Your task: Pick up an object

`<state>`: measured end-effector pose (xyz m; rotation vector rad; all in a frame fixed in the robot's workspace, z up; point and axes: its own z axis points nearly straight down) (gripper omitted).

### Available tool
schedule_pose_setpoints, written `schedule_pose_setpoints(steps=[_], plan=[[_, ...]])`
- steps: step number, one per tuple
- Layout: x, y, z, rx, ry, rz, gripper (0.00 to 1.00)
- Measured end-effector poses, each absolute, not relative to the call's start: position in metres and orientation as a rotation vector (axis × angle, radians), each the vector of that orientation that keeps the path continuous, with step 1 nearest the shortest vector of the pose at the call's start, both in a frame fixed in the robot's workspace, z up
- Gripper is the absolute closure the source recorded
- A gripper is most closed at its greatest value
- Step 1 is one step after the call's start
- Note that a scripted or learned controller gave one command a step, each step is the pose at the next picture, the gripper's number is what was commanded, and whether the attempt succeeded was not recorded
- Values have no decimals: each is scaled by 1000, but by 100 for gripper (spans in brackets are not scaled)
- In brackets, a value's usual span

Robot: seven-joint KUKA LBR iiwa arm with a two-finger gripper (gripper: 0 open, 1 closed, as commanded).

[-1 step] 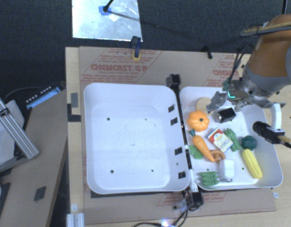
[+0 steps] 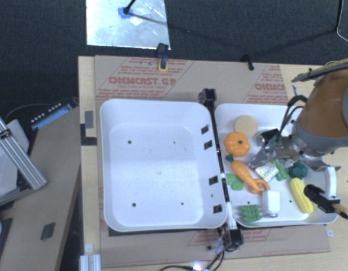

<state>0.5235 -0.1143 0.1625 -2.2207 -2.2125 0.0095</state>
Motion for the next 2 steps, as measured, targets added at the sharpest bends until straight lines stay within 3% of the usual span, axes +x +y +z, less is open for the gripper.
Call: schedule_pose_setpoints(steps=[1,2], plan=[[512,-85,86,-2226,-2226,-7,0],[515,-85,99,-2224,-2231,-15,100]])
